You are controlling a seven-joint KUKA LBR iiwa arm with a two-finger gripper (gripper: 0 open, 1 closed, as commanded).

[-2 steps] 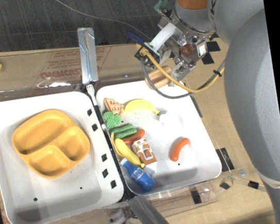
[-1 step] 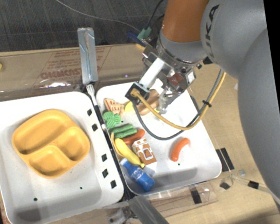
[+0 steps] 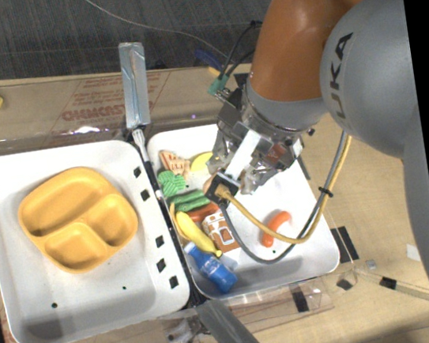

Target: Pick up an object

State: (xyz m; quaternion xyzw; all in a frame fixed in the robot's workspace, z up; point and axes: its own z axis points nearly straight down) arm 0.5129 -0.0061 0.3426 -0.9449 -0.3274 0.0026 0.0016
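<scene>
The right bin (image 3: 314, 251) holds several small toys along its left side: a green ridged piece (image 3: 173, 183), a dark green piece (image 3: 190, 203), a yellow banana-like toy (image 3: 192, 235), a small orange-and-white block (image 3: 218, 228), a blue bottle (image 3: 213, 271) and a patterned orange piece (image 3: 173, 162). An orange curved toy (image 3: 275, 225) lies apart toward the right. My gripper (image 3: 256, 175) hangs above the middle of this bin, over bare floor between the toy cluster and the orange toy. Nothing shows between its fingers.
The left bin (image 3: 20, 315) holds a yellow divided tray (image 3: 78, 217). A metal bar (image 3: 134, 83) stands at the divider behind the bins. The big arm body covers the right bin's far right corner. A yellow cable loops low over the right bin.
</scene>
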